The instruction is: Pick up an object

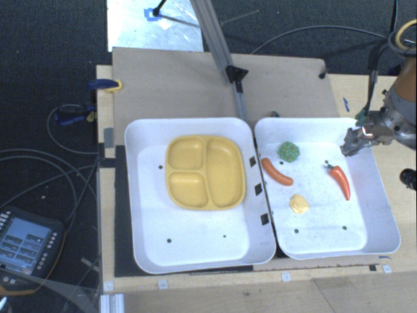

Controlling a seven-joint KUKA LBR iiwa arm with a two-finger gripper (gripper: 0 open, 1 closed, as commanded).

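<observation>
Hovering at about 2 o'clock of the right bin (384,237), the tool (355,142) is seen, but whether it's spread or pinched can't be told tbh. The red pepper (339,180) is parked at its 7 o'clock, nothing gripped. A miss could easily be caused by that skinny, slanted shape.

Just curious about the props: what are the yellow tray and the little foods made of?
Tray: likely molded plastic, smooth with a soft sheen. Broccoli, sausage, chili and yellow lump: probably plastic or rubber toys, given flat uniform colours; too small to be sure.
</observation>
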